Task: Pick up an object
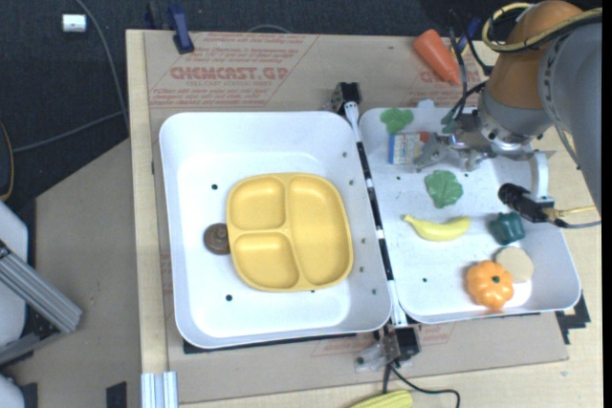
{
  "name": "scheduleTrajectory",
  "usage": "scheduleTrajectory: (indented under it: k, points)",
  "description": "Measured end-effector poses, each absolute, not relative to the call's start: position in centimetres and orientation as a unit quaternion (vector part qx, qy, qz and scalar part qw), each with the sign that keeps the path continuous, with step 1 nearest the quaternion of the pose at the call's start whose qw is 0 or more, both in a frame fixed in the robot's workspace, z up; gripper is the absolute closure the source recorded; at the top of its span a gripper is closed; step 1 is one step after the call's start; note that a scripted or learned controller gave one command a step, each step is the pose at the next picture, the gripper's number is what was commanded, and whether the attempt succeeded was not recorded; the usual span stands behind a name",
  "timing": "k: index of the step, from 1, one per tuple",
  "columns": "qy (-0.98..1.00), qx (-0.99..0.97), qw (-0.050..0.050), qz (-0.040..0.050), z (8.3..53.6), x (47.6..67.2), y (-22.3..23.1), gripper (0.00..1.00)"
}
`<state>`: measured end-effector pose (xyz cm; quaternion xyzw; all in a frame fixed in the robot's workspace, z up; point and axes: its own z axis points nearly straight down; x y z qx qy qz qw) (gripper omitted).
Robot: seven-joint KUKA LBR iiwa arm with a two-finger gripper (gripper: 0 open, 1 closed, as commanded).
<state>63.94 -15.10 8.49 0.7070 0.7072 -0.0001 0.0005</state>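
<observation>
"CHEMCAST GP" board (229,72) under bins, hand (449,151) over right bin (564,253), grip state unclear

I have one fixed camera above the bench (239,72), looking down at a slant and far enough back to take in both white bins: the left bin (191,148) and the right bin (555,287) side by side. Dark floor fills the top and left, and the arm (550,62) enters at the right edge.
</observation>
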Motion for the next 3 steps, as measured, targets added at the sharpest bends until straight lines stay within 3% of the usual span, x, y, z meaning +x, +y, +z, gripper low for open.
scheduleTrajectory:
  k: [1,2,3]
  points:
    - [0.707,0.707,-0.001,-0.0003,8.4,58.5,-12.2,0.0]
    - [0.707,0.707,0.001,0.0003,8.5,61.5,-13.6,0.0]
    - [0.707,0.707,-0.001,-0.0005,8.5,60.0,-14.0,0.0]
